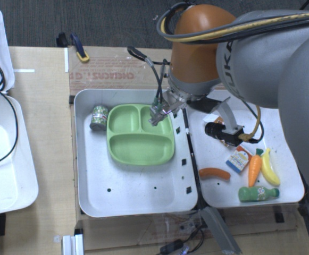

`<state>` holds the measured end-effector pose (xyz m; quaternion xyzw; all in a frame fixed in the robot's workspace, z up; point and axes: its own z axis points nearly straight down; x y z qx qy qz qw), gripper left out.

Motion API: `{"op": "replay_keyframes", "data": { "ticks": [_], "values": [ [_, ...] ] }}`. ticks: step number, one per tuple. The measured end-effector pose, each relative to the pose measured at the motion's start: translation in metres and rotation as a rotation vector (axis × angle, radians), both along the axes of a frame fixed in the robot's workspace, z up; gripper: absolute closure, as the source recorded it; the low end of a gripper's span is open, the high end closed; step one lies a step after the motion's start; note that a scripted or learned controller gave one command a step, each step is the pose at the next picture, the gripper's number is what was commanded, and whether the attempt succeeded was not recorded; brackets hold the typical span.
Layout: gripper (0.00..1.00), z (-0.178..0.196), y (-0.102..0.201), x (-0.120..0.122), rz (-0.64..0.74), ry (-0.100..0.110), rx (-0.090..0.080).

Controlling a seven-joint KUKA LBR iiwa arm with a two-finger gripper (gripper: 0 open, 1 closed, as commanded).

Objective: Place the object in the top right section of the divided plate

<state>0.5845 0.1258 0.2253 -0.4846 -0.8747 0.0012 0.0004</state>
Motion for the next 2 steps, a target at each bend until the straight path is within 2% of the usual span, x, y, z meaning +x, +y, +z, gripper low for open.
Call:
{"op": "replay_keyframes", "data": {
  "ticks": [1, 2],
  "values": [
    [1.00, 0.018, -0.044, -0.043, -0.030, 0.000, 0.000],
    [1.00, 0.039, -0.087, -0.094, 0.010, 0.000, 0.000]
  ]
}}
